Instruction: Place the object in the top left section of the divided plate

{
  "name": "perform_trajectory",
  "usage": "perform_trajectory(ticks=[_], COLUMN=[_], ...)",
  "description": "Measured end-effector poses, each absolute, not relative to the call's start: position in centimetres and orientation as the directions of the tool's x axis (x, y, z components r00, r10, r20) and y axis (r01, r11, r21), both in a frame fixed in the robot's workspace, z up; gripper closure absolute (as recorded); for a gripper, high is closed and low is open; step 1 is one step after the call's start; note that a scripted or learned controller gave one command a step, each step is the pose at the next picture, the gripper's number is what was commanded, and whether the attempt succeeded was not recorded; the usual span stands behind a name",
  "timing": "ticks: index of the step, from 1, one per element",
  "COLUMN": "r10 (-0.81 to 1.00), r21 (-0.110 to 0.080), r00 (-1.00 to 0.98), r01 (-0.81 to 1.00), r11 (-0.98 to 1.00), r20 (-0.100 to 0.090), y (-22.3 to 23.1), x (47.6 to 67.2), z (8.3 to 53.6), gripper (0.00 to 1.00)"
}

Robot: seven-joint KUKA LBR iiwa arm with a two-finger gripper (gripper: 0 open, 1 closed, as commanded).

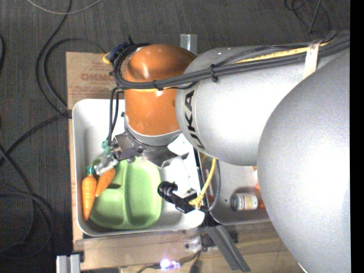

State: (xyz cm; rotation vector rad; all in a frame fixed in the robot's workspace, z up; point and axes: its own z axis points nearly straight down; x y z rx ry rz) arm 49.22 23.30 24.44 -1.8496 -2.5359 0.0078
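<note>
The arm is being extended from the right across the bench, its orange band being held over the left bin, with the wrist pointed down towards the green divided plate. The gripper is being held low at the plate's upper left corner, just beside two carrots that are lying against the plate's left edge. Whether anything is being held cannot be told. A small can is lying in the right bin.
</note>
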Motion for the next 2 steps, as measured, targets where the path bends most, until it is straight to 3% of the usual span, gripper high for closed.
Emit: perform_trajectory(ticks=[1,2], r10=[0.994,0.981], r21=[-0.007,0.009], r00=[-0.106,0.193], r01=[0.994,0.981], r11=[0.106,-0.193], r20=[-0.002,0.007], y=[21.9,22.3], x=[52.2,52.0], z=[16.9,9.2], gripper=[0.0,0.0])
